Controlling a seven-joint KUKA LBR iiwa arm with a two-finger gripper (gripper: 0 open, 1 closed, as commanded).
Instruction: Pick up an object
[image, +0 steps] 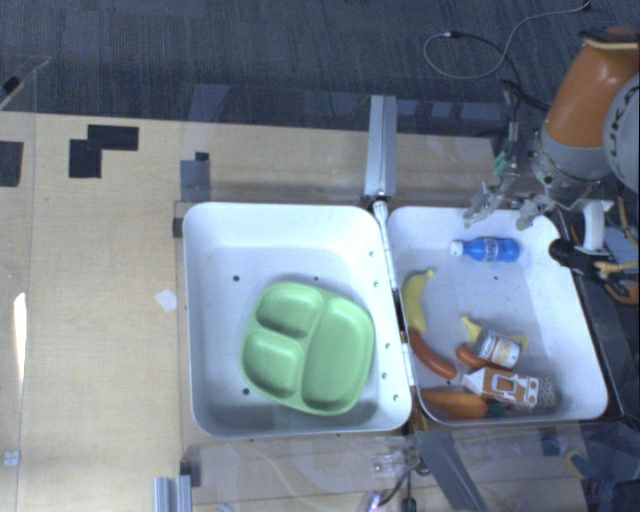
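Observation:
The right bin (575, 300) holds a blue bottle (487, 249) lying on its side near the back. Further forward lie a yellow banana (415, 300), a red sausage (432, 358), a small can (498, 348), an orange and white carton (512, 387) and an orange carrot-like piece (455, 403). My gripper (503, 206) hangs over the back rim of the right bin, just behind and above the blue bottle. Its fingers are spread open and nothing sits between them.
The left bin (215, 260) holds a green divided plate (308, 346). A metal divider (381, 150) stands between the two bins at the back. Cables (600, 262) hang beside the right bin's far right edge.

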